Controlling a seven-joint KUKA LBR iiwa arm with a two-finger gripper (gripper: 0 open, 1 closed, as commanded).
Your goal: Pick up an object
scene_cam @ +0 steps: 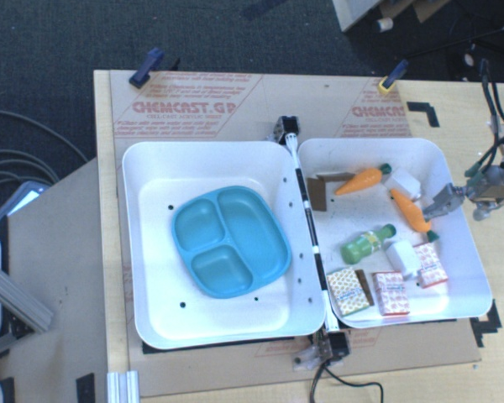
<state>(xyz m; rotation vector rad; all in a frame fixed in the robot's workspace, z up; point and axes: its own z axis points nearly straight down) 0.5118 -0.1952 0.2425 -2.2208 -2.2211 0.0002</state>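
Observation:
The right bin point(458, 288) holds several small objects. An orange carrot point(361, 180) lies near its back, and a second carrot point(411, 211) lies slanted by the right wall. A green bottle point(368, 243) rests on its side in the middle. Three patterned packets point(346, 290) point(392, 293) point(431, 264) sit along the front. My gripper point(441, 201) reaches in over the right rim, its tip just beside the lower end of the second carrot. Nothing is visibly held.
The left bin point(151, 175) holds a blue divided plate point(229, 241). In the right bin there is also a brown block point(319, 191), a white piece point(405, 182) by the carrots and another white piece point(403, 259) near the bottle. Cables hang at the right edge.

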